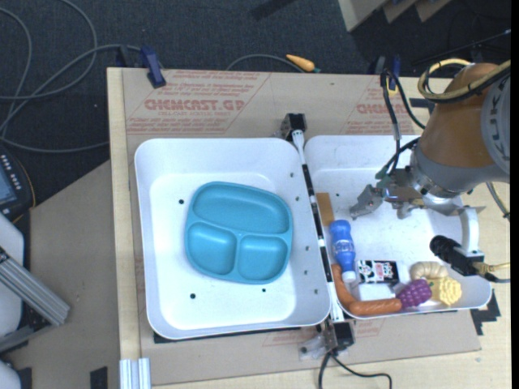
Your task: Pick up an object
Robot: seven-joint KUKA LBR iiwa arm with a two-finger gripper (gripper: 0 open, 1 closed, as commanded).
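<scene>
Basically, the blue bottle [342, 248] lies in the right bin [357, 154] along its left wall, long axis running near-to-far, white cap toward the near edge. An orange hot dog [365, 301] curves round the cap end; a black-and-white carton [378, 271], purple grapes [414, 292] and yellow corn [447, 290] crowd the near wall. Left bin [158, 217] holds a blue divided plate [238, 231]. Gripper [381, 200] hangs over the right bin's middle, fingers spread, gripping nothing, arm entering from the right.
</scene>
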